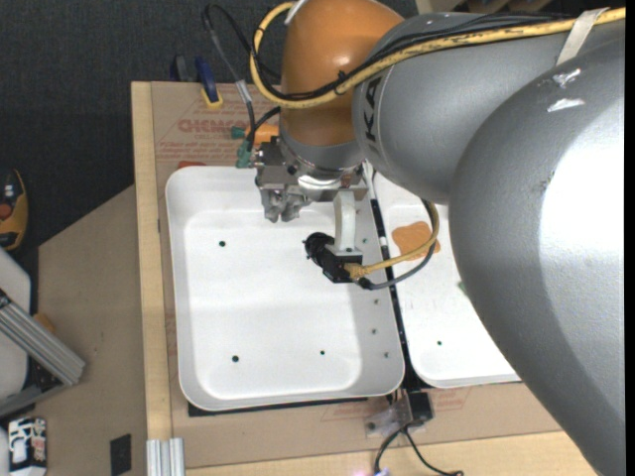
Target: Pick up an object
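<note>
The grey arm with its orange band (332, 43) reaches in from three o'clock and hangs over the twelve o'clock end of the shallow white left bin (268, 365). Its pincer (283, 204) points down above the bin floor; whether it is open or shut cannot be told, and nothing shows in its grip. A flat orange-brown object (409, 235) lies in the neighbouring white right bin (456, 360), near the dividing rim, at about three o'clock from the pincer. Both bins rest on the brown cardboard-covered surface (149, 266).
</note>
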You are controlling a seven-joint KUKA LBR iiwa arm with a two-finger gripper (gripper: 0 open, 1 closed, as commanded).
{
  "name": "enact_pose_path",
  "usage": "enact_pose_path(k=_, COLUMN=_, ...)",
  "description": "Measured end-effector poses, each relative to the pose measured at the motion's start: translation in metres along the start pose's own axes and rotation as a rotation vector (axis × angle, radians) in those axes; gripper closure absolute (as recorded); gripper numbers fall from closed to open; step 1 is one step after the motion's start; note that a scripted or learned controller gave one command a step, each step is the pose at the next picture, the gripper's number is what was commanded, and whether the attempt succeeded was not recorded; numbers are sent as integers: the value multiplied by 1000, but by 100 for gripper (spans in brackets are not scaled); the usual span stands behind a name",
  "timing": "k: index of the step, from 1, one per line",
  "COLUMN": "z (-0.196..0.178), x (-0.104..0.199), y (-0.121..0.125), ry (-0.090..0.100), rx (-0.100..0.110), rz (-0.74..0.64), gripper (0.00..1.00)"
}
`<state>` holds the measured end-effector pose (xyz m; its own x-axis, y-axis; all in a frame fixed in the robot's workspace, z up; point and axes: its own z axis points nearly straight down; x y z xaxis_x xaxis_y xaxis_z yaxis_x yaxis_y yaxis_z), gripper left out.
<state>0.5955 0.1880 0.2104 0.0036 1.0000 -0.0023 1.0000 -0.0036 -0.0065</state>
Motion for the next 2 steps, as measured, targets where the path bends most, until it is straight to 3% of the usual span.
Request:
enact_pose_path(k=1, z=7, x=38, y=56, ry=4, rx=-10, rz=-7, gripper=100)
enact_pose_path(k=2, z=-8, x=37, y=36, ry=3, rx=-4, rz=-4, gripper=100)
